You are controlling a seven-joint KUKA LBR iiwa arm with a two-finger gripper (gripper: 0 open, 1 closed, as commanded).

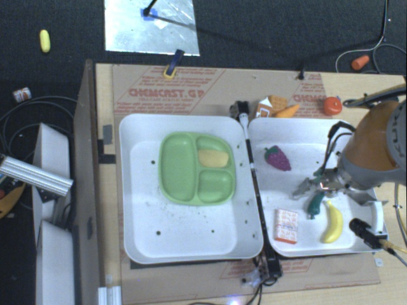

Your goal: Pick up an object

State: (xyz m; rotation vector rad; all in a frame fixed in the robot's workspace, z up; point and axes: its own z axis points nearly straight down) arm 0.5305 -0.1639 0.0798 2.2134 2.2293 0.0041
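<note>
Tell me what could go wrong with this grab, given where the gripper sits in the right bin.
1. The gripper is low over a teal object lying right beside the banana, so closing might nudge the banana or catch both.
2. The teal object looks small and thin, so it may slip out on lifting.
3. The arm crowds the right bin's far wall, so a lift could scrape it.
</note>
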